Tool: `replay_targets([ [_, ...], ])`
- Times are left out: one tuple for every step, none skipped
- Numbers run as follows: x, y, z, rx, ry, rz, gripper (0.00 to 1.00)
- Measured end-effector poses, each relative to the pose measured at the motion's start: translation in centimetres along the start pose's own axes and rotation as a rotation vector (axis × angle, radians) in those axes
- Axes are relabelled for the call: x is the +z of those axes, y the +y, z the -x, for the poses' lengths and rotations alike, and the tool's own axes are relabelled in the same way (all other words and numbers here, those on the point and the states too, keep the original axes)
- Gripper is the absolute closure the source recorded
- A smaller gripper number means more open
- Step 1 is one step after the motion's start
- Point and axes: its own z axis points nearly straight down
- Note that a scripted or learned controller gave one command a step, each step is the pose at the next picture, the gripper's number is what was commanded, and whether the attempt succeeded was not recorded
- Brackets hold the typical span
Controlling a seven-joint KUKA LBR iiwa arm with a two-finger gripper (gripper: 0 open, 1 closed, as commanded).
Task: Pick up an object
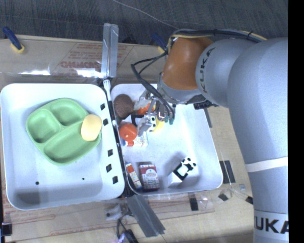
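My gripper (151, 116) reaches down into the right bin (202, 151), its tip over a small cluster of objects near the bin's left wall. A brown round object (123, 104) lies just left of the gripper. An orange-red round object (127, 131) sits below that, close to the gripper's tip. A red box (148, 175) lies near the bin's front edge, and a black-and-white block (184, 169) rests to its right. The orange-banded wrist (185, 65) hides the bin's back part.
The left bin (20, 186) holds a green divided plate (58, 130) with a yellow egg-shaped object (91, 127) on its right rim. A metal divider (110, 49) stands between the bins at the back. The big grey arm (253, 110) covers the right side.
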Motion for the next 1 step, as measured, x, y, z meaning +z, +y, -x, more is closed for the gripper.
replay_targets([
  [0.05,0.01,-3.35,-0.163,0.001,0.011,0.0],
])
